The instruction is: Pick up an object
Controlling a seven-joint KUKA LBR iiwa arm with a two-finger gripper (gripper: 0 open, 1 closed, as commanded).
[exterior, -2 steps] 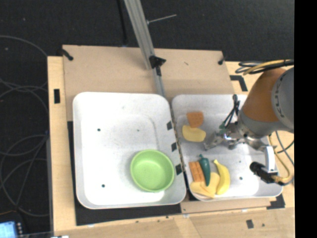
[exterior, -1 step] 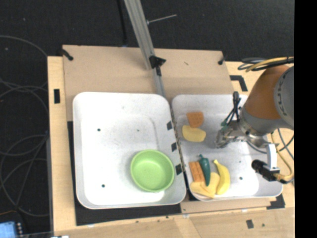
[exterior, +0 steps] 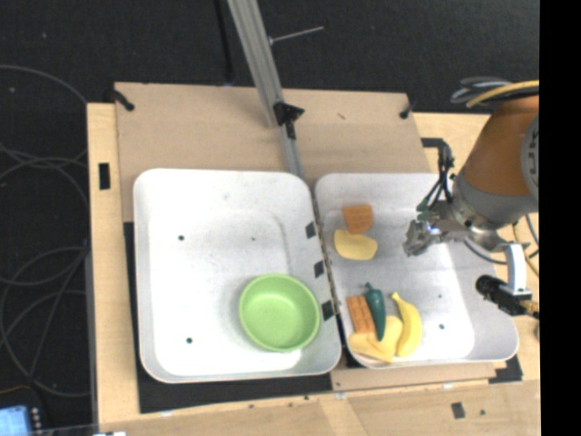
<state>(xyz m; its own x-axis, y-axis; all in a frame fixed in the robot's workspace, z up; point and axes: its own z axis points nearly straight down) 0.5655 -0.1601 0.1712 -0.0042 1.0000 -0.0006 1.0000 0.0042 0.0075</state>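
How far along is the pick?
Done: nothing looks lifted. The orange block, pale yellow piece and banana lie in the right bin; the green bowl sits in the left bin.
In hand: the gripper hangs over the right bin, right of the yellow piece, with nothing visibly in it.
Left: grasp and lift.

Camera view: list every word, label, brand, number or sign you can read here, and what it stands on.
None can be read.
The two white bins, left and right, show dark dots but no lettering.
The green bowl, the banana and the orange block show no marks.
The blue thing at the lower left corner is too small and blurred to read.
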